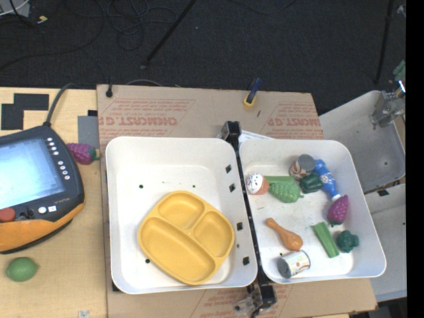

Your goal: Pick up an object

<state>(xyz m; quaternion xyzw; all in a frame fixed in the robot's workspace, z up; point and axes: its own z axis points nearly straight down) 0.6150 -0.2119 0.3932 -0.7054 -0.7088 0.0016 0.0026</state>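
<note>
Yellow tray (187,236) in left bin (126,152), approx 9 toys in right bin (344,152).

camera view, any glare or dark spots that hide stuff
Camera view: even lighting, no strong glare on the right bin or yellow tray; toys cast soft short shadows; the floor behind the bench is dark, cables barely readable; small toys slightly soft.

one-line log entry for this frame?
phase: pre-grasp | left bin: yellow tray | right bin: toy foods, small can, drumstick | nothing lifted
</note>
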